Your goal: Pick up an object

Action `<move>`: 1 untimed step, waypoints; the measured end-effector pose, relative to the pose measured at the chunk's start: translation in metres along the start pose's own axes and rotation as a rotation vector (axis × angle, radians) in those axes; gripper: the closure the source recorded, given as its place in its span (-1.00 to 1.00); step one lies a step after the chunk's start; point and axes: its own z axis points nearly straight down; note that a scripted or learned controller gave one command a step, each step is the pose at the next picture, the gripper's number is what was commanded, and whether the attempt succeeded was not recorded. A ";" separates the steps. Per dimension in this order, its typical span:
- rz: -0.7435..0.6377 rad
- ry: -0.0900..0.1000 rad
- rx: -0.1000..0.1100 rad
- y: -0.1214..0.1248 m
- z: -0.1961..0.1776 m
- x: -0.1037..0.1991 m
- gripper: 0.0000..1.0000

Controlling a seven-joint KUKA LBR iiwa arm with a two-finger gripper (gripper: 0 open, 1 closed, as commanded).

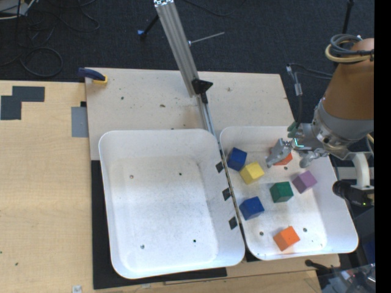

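The right bin holds several small blocks: a blue one, a yellow one, a green one, a purple one, a second blue one and an orange one. A red-orange block lies near the bin's far side. My gripper is low over that far side and open, its fingers spread wide. The red-orange block sits just by the left finger, partly hidden by it. The purple block lies just below the right finger.
The left bin stands beside the right one, joined by a ridge with black clips. A slanted metal rail rises behind the bins. A blue and yellow clamp lies at the bench's far left corner.
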 end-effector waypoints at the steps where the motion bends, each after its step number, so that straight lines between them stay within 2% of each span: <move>1: 0.003 -0.001 -0.005 0.001 -0.003 -0.002 -1.00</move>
